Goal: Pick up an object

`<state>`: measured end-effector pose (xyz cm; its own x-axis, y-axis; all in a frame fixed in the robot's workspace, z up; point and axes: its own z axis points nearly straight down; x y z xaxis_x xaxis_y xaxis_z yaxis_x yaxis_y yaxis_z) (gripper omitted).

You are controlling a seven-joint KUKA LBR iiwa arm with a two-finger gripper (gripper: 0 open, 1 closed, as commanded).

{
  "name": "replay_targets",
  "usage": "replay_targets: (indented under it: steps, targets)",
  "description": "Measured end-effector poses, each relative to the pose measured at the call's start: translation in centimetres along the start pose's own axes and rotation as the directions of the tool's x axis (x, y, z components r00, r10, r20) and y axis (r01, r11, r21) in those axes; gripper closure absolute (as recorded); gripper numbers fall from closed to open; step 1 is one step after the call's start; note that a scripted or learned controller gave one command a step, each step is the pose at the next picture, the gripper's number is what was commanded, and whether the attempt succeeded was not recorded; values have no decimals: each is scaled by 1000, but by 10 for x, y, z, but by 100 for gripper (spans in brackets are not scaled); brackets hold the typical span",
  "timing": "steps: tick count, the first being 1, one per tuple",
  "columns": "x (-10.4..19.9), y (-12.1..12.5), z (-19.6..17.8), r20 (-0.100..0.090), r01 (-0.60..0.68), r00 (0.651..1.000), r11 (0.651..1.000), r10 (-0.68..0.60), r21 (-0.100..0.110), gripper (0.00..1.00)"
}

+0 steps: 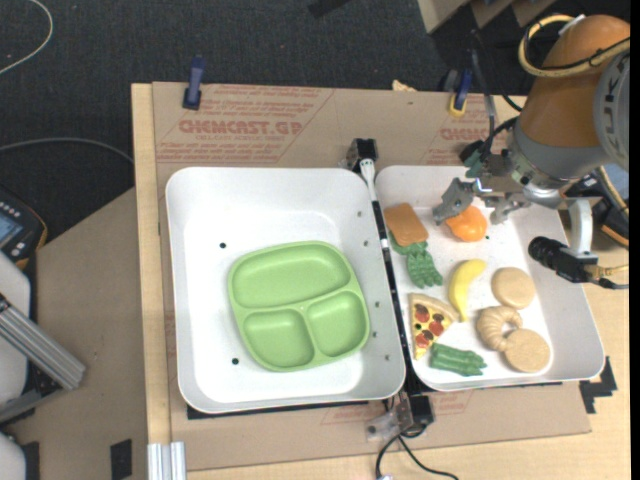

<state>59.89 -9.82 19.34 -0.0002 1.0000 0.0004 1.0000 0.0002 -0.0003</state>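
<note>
Left white bin [190, 268] holding green divided tray [298, 304], right white bin [580, 343] holding toy foods, banana [464, 285], pizza slice [428, 323], toast [405, 224], gripper [470, 208] over orange fruit [467, 225] at bin's far end, finger state cannot be told.

Red print runs across the brown board [300, 118] lying under the bins. The large line behind the left bin reads "CHEMCAST GP", or close to it; the last letters are faint. Smaller red lines sit above and below that word, too fine to make out. The same red print shows again on the board behind the right bin, partly covered and not readable there. Nothing else here carries lettering I can read.
</note>
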Motion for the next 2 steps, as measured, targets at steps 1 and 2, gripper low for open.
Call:
replay_targets:
  steps: [1, 2]
  targets:
    - [-10, -27, 92, 3, 1, 1000, 1000, -1, -10, 0]
    - [75, -48, 3, -2, 9, 1000, 1000, -9, -8, 0]
